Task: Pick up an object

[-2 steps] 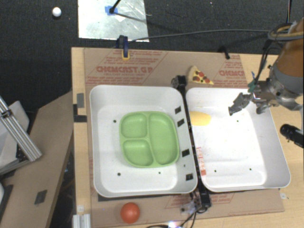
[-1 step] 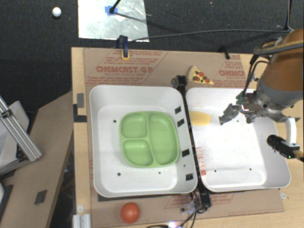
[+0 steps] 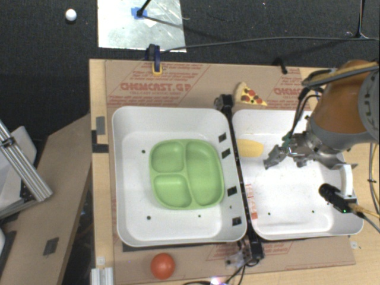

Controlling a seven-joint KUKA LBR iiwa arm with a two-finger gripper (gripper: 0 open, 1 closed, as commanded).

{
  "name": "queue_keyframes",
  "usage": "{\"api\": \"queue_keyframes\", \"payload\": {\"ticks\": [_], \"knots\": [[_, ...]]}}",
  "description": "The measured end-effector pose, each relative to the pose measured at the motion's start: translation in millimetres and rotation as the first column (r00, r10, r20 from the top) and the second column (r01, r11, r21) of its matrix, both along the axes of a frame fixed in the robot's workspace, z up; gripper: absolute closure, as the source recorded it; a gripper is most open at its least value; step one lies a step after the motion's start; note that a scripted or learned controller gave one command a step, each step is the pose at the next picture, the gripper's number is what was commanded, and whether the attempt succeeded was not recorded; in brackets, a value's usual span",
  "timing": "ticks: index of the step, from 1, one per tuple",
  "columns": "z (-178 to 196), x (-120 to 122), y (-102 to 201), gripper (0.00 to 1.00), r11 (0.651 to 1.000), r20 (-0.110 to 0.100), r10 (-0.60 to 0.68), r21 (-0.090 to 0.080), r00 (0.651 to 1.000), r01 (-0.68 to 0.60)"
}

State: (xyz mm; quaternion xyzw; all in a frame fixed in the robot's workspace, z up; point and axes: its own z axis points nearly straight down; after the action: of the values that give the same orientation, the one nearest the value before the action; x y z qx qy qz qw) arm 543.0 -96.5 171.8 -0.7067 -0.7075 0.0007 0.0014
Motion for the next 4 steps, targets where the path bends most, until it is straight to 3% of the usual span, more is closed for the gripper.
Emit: {"api": "queue_keyframes", "payload": {"ticks": [1,2,3,4], "knots": [[-43.6,4.0,5.5,0.0,1.0,0.001,0.0,0.0,1.0,0.0],[-30.9,5.0,4.8,1.0,1.0,0.006,-0.001,-0.001,1.0,0.001],[30.5,2.4,10.4,1.0,1.0,0.011,0.004,-0.002,1.0,-0.003],[35.3,3.2,10.3,1.0,1.0,0.005,0.003,-0.001,1.0,-0.003]]}}
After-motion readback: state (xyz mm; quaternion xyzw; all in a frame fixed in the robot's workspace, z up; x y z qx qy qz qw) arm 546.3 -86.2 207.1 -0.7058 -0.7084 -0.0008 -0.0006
